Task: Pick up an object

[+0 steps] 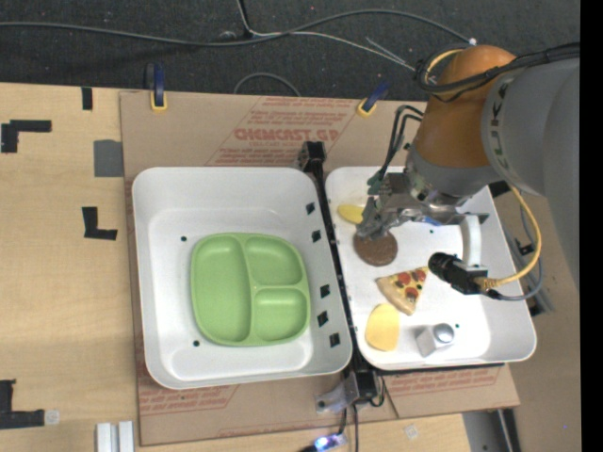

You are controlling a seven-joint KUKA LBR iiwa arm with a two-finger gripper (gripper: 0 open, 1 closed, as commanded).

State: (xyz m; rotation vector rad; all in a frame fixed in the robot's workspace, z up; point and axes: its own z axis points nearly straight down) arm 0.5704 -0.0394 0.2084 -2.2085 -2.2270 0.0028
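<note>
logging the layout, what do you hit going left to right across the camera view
green plate in the left bin → yellow piece → pizza slice → grey cube; the brown disc and the gripper overlap these, so they are left out.

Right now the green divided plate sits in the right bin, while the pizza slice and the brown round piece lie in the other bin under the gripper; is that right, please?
Not quite: the camera view shows the green divided plate in the left bin. The pizza slice and the brown round piece lie in the right bin, with the gripper above the brown piece.
</note>
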